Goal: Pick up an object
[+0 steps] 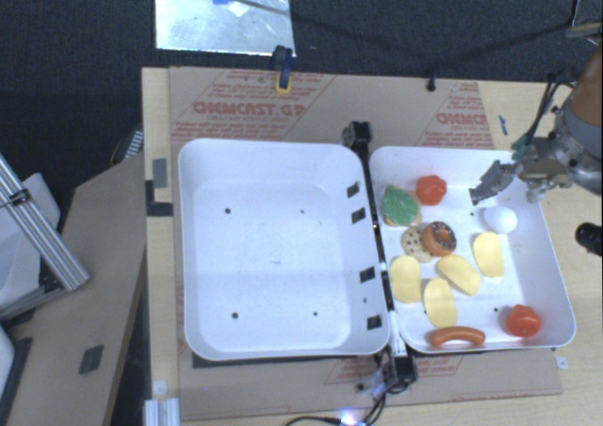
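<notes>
Smooth, seemingly egg-shaped white object (499, 220)

1. My surface (113, 226) is pale wood, with a brown printed cardboard sheet (311, 99) laid flat over most of it.
2. Two shallow white bins sit side by side on that sheet, touching: the left bin (273, 155) and the right bin (556, 273).
3. A yellow-and-blue clamp (282, 71) grips the sheet's far edge.
</notes>
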